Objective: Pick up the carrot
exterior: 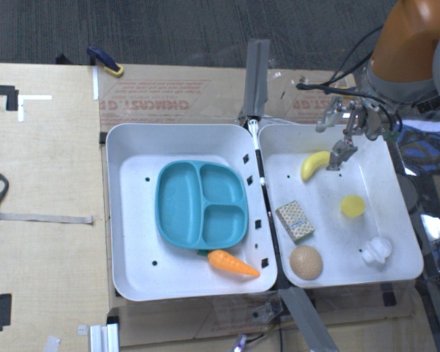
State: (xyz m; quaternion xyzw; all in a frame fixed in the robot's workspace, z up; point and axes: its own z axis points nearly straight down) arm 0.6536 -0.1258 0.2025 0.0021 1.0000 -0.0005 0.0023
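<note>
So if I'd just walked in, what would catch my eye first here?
Probably the bright blue divided plate in the middle of the left bin, with the orange carrot lying just below it. Next, the grey and orange arm reaching in from the right, its gripper hanging over the right bin next to a banana.

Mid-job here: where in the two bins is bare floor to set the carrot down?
Left bin: a bare strip between its left wall and the blue tray. The carrot crowds the tray's near edge. Right bin: a small patch among banana, yellow ball and patterned block; the claw hangs by the banana.
</note>
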